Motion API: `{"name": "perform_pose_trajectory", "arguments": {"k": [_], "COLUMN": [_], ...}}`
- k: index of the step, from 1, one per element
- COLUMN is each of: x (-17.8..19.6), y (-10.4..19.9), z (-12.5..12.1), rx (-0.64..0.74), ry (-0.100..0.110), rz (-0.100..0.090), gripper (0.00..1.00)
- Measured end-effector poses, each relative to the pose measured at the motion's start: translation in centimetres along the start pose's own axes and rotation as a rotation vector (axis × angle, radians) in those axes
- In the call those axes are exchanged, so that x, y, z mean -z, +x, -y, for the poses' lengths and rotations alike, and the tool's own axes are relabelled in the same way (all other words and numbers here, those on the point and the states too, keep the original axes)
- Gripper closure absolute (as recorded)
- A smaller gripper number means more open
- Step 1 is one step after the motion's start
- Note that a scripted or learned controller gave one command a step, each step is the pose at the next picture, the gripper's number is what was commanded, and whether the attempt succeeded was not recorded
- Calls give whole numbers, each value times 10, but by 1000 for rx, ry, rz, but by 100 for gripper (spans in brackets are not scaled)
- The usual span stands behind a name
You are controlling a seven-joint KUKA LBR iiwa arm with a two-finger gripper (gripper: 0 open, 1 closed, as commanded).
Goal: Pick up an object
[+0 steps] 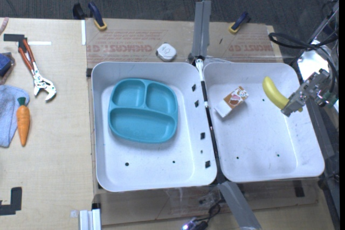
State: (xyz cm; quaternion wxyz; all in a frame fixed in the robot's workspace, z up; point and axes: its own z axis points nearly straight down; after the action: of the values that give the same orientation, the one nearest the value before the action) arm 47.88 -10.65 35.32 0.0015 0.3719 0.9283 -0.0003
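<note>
Camera view, from above at a slant: two shallow white bins side by side on one worktop point(59, 180). Left bin point(108, 169): one teal divided plate point(143, 110) with three compartments, lying flat toward the far left part of the floor. Right bin point(269, 169): two objects. One yellow banana point(274, 93) near the far right corner, curved, its lower end just beside the claw point(291, 109). One small brown-and-white carton point(232, 100) left of the banana, well apart from it, lying tilted on the bin floor.

One claw at the right bin's right edge, low over the floor, tip touching or almost touching the banana's near end; cannot tell which. Finger state impossible to tell at this angle. Nothing visibly pinched.

Outside the bins, on the worktop's left part: one orange carrot point(22, 124), one pair of red-handled pliers point(35, 72), one grey cloth point(8, 116). Behind the bins: one small round white object point(166, 51) and two clamps point(96, 16) with yellow tips on the far edge.
</note>
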Motion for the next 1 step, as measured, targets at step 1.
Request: {"name": "perform_pose_trajectory", "arguments": {"k": [1], "x": [-18], "y": [-19], "z": [-19], "rx": [621], "ry": [-1], "rz": [-1], "gripper": [100]}}
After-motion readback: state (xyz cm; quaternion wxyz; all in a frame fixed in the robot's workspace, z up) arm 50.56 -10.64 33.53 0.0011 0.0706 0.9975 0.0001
